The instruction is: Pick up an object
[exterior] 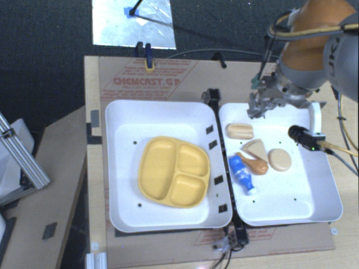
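The gripper (257, 112) hangs over the far edge of the right bin (320, 206) (whether its claw is apart or together, I cannot tell). Just nearer lies a bread roll (239, 130), with a blue bottle (242, 174) nearer still.

text — "CHEMCAST GP", red, mirrored | on — bench board (147, 77)
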